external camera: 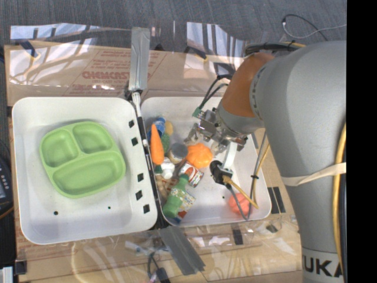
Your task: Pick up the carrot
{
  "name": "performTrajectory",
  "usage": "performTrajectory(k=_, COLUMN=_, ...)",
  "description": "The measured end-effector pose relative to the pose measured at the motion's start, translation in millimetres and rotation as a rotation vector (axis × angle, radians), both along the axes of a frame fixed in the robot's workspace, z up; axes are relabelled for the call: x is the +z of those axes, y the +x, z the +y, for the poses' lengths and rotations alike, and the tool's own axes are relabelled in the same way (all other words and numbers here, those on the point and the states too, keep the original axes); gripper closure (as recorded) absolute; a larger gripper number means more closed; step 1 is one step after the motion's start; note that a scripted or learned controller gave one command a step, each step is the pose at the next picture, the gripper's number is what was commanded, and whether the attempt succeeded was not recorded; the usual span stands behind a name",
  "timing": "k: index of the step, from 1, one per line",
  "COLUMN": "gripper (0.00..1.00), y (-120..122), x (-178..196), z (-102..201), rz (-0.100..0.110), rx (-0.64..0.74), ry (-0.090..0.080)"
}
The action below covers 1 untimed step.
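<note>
The carrot (156, 146) is a slim orange piece lying lengthwise against the left wall of the right bin (262, 199), among other items. My gripper (207, 135) hangs over the middle of that bin, to the right of the carrot and just above a round orange fruit (199, 155). The carrot lies apart from the gripper, with a small jar (177, 152) between them. The wrist mechanism hides the gripper's tips.
A green bottle (177, 197), a red and white can (190, 174), a blue and yellow item (160, 126) and a pink-red object (238, 203) crowd the right bin. A green divided plate (82, 158) sits in the left bin (29, 217).
</note>
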<state>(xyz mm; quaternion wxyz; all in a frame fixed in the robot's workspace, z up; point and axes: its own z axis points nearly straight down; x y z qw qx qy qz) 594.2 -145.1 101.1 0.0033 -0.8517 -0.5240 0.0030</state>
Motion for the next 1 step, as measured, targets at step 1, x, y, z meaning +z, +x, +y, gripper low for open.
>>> performTrajectory(k=1, gripper=1.00, y=-0.4, x=9.1, z=0.6, rz=0.004, rx=0.004, ry=0.001)
